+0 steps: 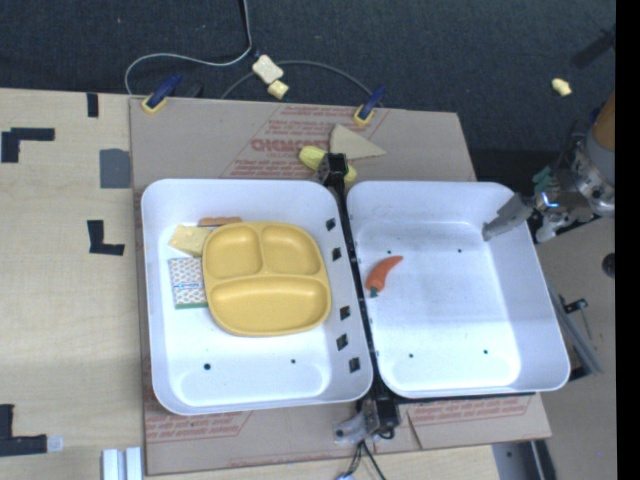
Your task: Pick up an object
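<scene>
Bench is pale wood [60, 298] with a cardboard sheet [290, 138] under both bins, against dark carpet [420, 38] at the far side. I see the carrot [383, 272] in the right bin [500, 368], near its left wall, well apart from the gripper [530, 218]. Its long axis runs diagonally, narrow orange end toward upper right, greenish stub toward lower left. Small, orange, tapered. Left bin [250, 378] holds a yellow divided plate [266, 277]. Gripper sits over the right bin's upper right rim.
</scene>
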`<state>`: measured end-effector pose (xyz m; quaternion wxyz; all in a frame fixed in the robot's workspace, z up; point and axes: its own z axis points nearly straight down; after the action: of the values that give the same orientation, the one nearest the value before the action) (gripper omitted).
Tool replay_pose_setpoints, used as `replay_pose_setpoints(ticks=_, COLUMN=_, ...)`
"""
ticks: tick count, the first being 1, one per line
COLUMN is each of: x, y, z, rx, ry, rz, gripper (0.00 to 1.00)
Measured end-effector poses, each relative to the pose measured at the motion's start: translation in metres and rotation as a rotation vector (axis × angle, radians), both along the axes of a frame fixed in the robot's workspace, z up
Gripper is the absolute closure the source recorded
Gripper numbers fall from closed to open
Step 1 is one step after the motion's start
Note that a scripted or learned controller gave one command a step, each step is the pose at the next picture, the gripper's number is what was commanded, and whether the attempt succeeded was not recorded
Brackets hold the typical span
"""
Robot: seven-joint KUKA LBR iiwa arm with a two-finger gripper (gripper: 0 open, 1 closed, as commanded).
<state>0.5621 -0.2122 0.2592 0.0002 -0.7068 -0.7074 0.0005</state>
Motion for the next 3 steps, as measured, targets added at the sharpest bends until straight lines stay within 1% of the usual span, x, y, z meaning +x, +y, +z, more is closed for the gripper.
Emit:
replay_pose_setpoints(ticks=1, x=0.041, y=0.083, z=-0.107, rx=0.005, ry=0.008, rz=0.008, gripper=0.0)
replay_pose_setpoints(ticks=2, x=0.033, y=0.116, z=-0.176, rx=-0.001, ry=-0.001, rz=0.002, gripper=0.0)
replay_pose_setpoints(ticks=3, x=0.034, y=0.113, z=-0.161, rx=-0.002, ry=-0.004, rz=-0.001, gripper=1.0)
